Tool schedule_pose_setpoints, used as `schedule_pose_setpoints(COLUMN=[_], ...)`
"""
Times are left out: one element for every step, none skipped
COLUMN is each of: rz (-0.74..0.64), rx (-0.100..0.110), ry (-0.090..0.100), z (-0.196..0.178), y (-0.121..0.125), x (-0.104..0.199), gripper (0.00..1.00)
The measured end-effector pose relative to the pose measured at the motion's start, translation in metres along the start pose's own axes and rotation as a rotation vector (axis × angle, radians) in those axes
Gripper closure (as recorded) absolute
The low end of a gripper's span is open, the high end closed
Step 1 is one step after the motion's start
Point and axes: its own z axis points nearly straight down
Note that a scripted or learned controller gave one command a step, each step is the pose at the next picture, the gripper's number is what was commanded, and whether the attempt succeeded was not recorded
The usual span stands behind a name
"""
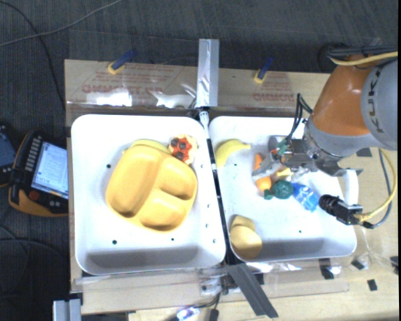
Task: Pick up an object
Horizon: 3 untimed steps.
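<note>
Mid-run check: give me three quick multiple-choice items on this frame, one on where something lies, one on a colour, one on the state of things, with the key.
1. Where does the big yellow divided plate lie?
A. In the left bin
B. In the right bin
C. On the floor

2. What colour is the small crumpled item beside the green toy?
A. Red
B. Blue
C. Black

3. Where is the end effector now?
A. Over the left bin
B. Parked off the bench
C. Down among the small items in the right bin

Key:
1 A: the plate fills most of the left bin.
2 B: it is blue, just right of the green toy.
3 C: the arm reaches in from the right, and its tip sits over the cluster in the right bin.
</note>
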Motion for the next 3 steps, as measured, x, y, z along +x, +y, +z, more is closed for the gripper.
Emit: schedule_pose_setpoints(rz=[0.288, 0.108, 0.026], rx=[-0.002, 0.0, -0.011], ry=[-0.003, -0.003, -0.003], z=[-0.052, 0.022, 0.087], y=[-0.019, 0.052, 0.054], x=[-0.031, -0.032, -0.025], gripper=[0.0, 0.0, 0.0])
